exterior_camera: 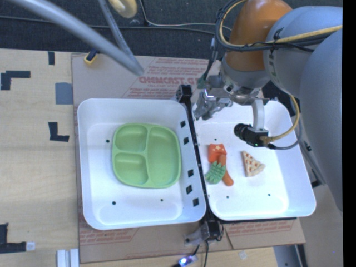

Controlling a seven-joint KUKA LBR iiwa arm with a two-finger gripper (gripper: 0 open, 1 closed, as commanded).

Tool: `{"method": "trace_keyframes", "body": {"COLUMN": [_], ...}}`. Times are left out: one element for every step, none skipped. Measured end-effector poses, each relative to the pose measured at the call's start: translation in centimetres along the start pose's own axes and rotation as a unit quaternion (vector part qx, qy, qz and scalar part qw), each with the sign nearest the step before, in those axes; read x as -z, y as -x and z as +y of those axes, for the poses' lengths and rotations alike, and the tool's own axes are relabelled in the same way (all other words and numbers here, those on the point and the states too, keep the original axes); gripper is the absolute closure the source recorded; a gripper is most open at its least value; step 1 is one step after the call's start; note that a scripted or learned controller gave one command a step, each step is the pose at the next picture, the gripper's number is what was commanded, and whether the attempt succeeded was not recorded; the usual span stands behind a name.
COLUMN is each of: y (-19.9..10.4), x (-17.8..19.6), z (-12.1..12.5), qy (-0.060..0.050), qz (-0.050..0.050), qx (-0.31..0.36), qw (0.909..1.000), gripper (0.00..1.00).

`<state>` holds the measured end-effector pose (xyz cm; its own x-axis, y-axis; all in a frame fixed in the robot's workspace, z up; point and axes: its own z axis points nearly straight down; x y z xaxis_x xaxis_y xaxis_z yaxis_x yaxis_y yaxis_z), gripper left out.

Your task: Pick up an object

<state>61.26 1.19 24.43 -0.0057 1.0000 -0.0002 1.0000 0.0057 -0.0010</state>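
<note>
In the right bin [278, 202] lie three toy foods: a red-orange piece [217, 151], a carrot with a green top [218, 173] just below it, and a pizza slice [252, 164] to their right. My gripper [204, 108] hangs over the right bin's upper left corner, close to the divider between the bins. It stands above and slightly left of the red-orange piece, apart from all the toys. Nothing shows between its fingers.
A green divided plate [147, 154] rests in the left bin [94, 204]. The black divider strip [192, 149] runs between the bins. A black cable fitting [250, 134] hangs over the right bin. Grey poles [72, 21] cross the upper left.
</note>
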Motion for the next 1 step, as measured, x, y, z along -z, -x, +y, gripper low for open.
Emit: {"method": "trace_keyframes", "body": {"y": [-5.45], "x": [-1.64], "z": [0.55], "qy": [-0.001], "qz": [0.000], "qx": [0.000], "qw": [1.0000], "gripper": [1.00]}}
